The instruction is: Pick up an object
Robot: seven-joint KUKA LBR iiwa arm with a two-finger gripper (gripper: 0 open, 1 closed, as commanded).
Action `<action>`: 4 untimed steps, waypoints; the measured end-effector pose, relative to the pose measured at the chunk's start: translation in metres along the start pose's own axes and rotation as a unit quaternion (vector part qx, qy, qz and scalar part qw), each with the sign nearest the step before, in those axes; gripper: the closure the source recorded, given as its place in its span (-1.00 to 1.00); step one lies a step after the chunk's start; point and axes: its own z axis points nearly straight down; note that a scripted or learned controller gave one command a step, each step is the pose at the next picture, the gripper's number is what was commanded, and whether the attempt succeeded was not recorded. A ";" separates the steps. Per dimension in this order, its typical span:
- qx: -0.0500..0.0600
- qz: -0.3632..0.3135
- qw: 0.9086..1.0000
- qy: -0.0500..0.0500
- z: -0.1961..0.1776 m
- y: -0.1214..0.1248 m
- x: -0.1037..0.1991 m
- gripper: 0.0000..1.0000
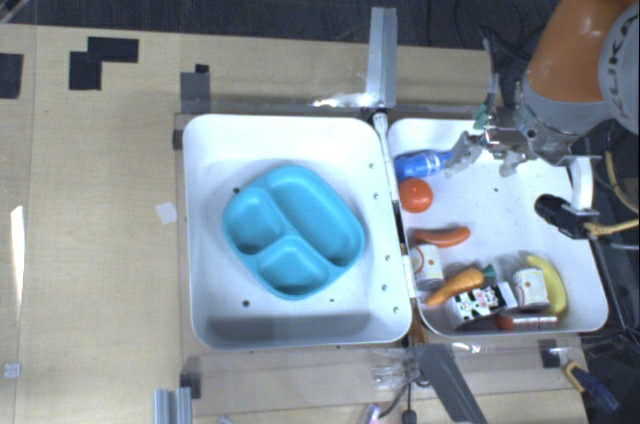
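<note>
Gripper (482, 148) hangs over right bin (596, 310), finger state cannot be told; blue bottle (418, 162) lies just beside it, apart

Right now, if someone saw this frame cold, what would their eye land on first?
Most likely the bright blue divided tray lying alone in the left bin. Next, the arm's orange band at the upper right, with the gripper over the top of the right bin, close to a blue bottle. Below that sits a jumble of small toy foods, including a tomato and a banana.
</note>
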 end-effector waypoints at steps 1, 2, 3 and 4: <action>-0.001 0.174 0.985 0.000 -0.062 -0.041 -0.039 -1.00; -0.004 0.196 0.981 0.001 0.121 -0.049 0.002 -1.00; -0.005 0.196 0.981 0.002 0.110 -0.048 0.003 1.00; -0.001 0.231 0.973 0.000 0.010 -0.018 0.014 1.00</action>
